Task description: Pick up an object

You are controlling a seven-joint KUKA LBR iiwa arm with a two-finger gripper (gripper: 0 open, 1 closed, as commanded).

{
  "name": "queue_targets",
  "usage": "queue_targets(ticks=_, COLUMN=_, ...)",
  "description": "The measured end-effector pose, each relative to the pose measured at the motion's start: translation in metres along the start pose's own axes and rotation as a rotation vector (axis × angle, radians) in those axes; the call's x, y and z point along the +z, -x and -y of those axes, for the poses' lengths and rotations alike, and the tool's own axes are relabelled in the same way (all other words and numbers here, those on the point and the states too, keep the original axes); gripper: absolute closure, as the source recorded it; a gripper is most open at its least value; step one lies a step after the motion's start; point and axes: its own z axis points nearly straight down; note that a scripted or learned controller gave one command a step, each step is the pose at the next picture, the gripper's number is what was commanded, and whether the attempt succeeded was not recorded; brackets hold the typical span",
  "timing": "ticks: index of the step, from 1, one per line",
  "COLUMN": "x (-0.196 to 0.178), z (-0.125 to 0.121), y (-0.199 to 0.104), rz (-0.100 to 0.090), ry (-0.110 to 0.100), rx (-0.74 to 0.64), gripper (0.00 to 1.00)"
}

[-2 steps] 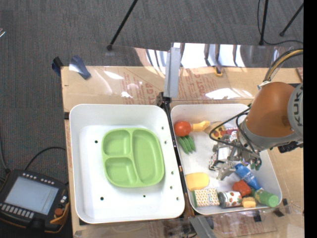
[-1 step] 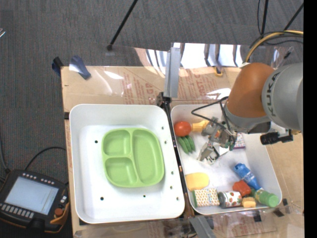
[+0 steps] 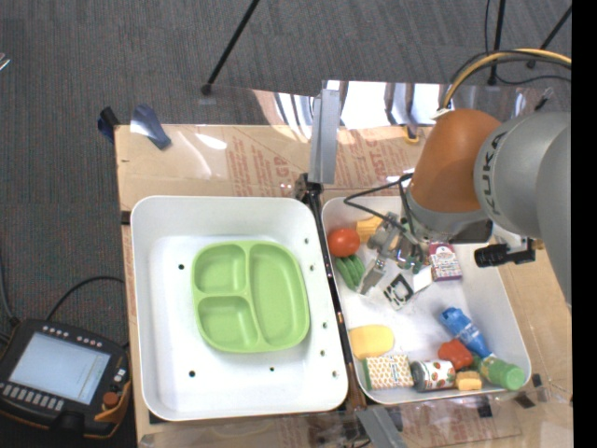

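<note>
Arm bends down into the right bin (image 3: 518,329).
Its claw (image 3: 384,267) hangs at the bin's ten o'clock beside a red tomato (image 3: 342,242); its grip state is unclear. Cardboard-covered bench (image 3: 201,161), grey carpet.

I read "KUKA" in dark letters running vertically on the grey shell of my arm (image 3: 522,171), at about 3 o'clock in the view. Red printing ran across the clear sheet over the brown board (image 3: 256,161) at 12 o'clock from the left bin (image 3: 149,250); I could not make out its words. The labels on the small carton (image 3: 445,261) and the can (image 3: 432,374) in the right bin (image 3: 508,315) were too small to read.
</note>
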Motion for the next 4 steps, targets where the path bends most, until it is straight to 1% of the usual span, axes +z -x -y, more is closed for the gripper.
queue_targets(ticks=1, x=0.001, z=0.064, y=-0.03, rz=-0.001, ry=-0.002, rx=0.098, gripper=0.0)
queue_targets(ticks=2, x=0.0, z=0.006, y=0.011, rz=-0.001, ry=-0.001, rx=0.225, gripper=0.0)
queue_targets(ticks=3, x=0.001, z=0.044, y=-0.033, rz=-0.003, ry=-0.003, rx=0.348, gripper=0.0)
queue_targets(ticks=4, x=0.001, z=0.0, y=-0.01, rz=-0.001, ry=-0.002, rx=0.507, gripper=0.0)
